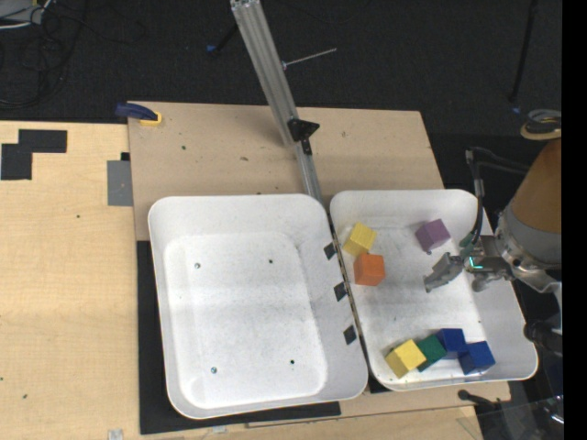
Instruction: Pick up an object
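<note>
The claw (447, 271) hangs over the right bin (495, 337), pointing left, with nothing visible between its prongs; whether it is released or clenched cannot be told from this slant. The purple block (432, 235) lies just beyond it on the far side, the orange block (369, 269) and a yellow block (359, 238) sit to its left near the divider, and a cluster of yellow, green and blue blocks (438, 351) rests at the near edge. Judged step: approach, no pick made yet; the next move calls for centring over one block, likely the purple one, then descending.
</note>
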Controlling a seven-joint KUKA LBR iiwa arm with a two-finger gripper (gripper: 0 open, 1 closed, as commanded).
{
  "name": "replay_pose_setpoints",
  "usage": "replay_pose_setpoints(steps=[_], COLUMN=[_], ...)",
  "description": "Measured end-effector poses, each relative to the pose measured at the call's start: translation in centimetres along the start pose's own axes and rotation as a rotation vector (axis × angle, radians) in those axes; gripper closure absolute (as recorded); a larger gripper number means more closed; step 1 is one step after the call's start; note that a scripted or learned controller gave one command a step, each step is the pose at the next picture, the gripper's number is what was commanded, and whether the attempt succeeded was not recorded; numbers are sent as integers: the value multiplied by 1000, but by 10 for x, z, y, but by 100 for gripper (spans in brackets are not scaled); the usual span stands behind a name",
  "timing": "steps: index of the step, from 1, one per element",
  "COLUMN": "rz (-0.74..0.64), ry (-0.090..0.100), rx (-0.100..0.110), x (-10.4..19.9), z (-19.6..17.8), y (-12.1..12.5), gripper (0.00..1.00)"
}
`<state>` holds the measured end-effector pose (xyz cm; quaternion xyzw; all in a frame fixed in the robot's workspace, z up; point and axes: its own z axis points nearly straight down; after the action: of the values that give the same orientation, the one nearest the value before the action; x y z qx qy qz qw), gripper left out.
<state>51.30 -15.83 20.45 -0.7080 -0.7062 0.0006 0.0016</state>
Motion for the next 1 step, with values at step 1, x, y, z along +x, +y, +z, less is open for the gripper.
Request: replay_pose_setpoints(steps=[1], rz=[-1], ry=[1], rx=[5], x=[3], z=[44], y=[-4], gripper=[0])
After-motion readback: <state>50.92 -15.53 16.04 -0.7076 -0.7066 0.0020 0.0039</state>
